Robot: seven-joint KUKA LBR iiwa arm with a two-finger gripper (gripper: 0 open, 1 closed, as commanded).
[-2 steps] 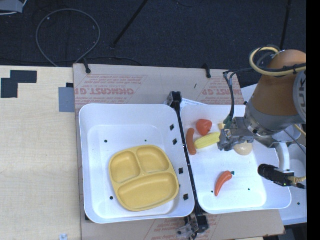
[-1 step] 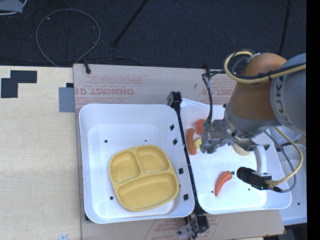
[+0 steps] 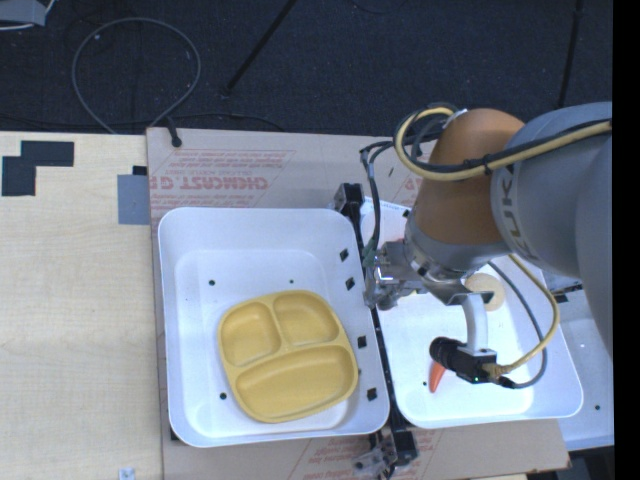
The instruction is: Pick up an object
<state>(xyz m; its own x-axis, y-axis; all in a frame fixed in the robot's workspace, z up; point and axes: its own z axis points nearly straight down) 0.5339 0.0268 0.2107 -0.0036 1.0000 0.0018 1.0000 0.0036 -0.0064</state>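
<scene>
1. Two shallow white bins sit side by side on a cardboard sheet (image 3: 225,173) with red print. The sheet lies on the pale wooden surface (image 3: 70,328).
2. The left bin (image 3: 195,273) holds a yellow divided plate (image 3: 288,356). The plate has three compartments and lies flat in the near half of the bin, closer to the bin's right wall than to its left.
3. The right bin (image 3: 545,393) holds a small orange carrot-shaped piece (image 3: 436,378). It lies on the bin floor towards the near side and is well apart from the plate.
4. A pale round item (image 3: 489,290) also lies in the right bin, farther back than the orange piece. The arm partly hides it, so I cannot tell what it is.
5. The grey arm (image 3: 560,198) reaches in from the right, and its orange band (image 3: 470,173) hangs over the far part of the right bin.
6. The end effector (image 3: 383,290) is low at the left edge of the right bin, just beside the divider between the two bins. The wrist covers it from above, so I cannot tell whether it is apart or together, and nothing is seen clamped in it.
7. The orange piece lies nearer than the end effector and to its right, and does not touch it.
8. Dark floor with loose cables (image 3: 135,68) lies beyond the far edge of the surface.
</scene>
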